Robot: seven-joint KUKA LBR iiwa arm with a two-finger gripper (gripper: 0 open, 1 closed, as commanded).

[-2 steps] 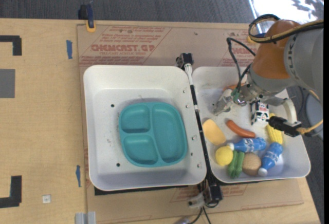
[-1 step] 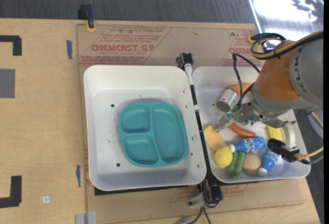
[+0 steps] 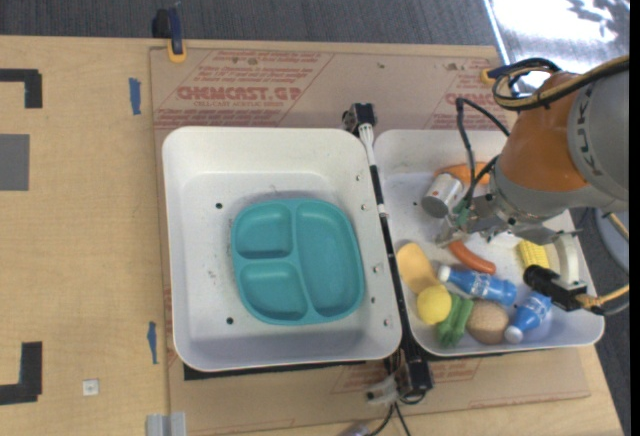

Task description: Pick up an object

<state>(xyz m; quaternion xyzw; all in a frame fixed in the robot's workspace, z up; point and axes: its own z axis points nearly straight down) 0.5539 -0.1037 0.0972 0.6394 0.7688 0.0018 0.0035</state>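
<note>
We had the bench (image 3: pixel 80 254) under 2 white bins, side by side. Left bin (image 3: pixel 190 224) held 1 teal divided tray (image 3: pixel 297 261), 3 compartments, lying flat near the bin's centre, nothing on it.

Arm (image 3: pixel 560 139) came in from 3 o'clock, orange band over the right bin (image 3: pixel 400 152), wrist angled down toward that bin's middle. Gripper (image 3: pixel 470 216) sat low in the clutter, just at 12 o'clock of the small orange-red piece (image 3: pixel 471 257). We could not tell how far the hand was open or whether it had hold of anything; the wrist body covered it.

Candidate objects were all in the right bin:
- blue bottle (image 3: pixel 482 285), lying on its side, centre of the bin
- brown potato-like lump (image 3: pixel 487 323) at 6 o'clock, touching the bottle
- yellow-orange piece (image 3: pixel 414 265) at 9 o'clock
- yellow ball (image 3: pixel 433 305) just below it, touching
- green item (image 3: pixel 457 320) between ball and brown lump
- small blue-and-white item (image 3: pixel 528 316) at 5 o'clock
- yellow corn (image 3: pixel 533 252) at 3 o'clock, near the wrist
- silver can (image 3: pixel 441 192) at 11 o'clock, tilted, just beside the gripper
- orange carrot-like piece (image 3: pixel 462 171) behind the can, partly hidden.
</note>
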